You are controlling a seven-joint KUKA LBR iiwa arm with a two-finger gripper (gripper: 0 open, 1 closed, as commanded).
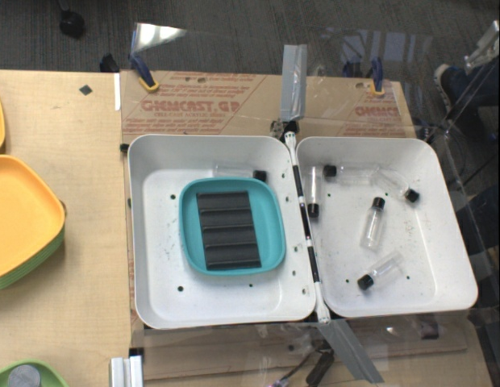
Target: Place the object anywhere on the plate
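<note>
- Sat in the left bin (153, 289), centre-left of the frame: teal plate (271, 234), topped with a black ridged block (227, 230);
- Lay scattered across the right bin (443, 240) — clear black-capped vials (372, 222), all apart from the plate;
- Rested just above the plate's upper edge — one more vial (235, 172);
- Stacked at the far left edge: yellow dishes (20, 224).

Bright, even light from above. White bins (153, 216) look v. bright, w/ soft, small shadows under the teal plate (270, 232). Glare on the clear sheet (157, 35) at top. Clear vials (371, 224) look a bit fuzzy.
</note>
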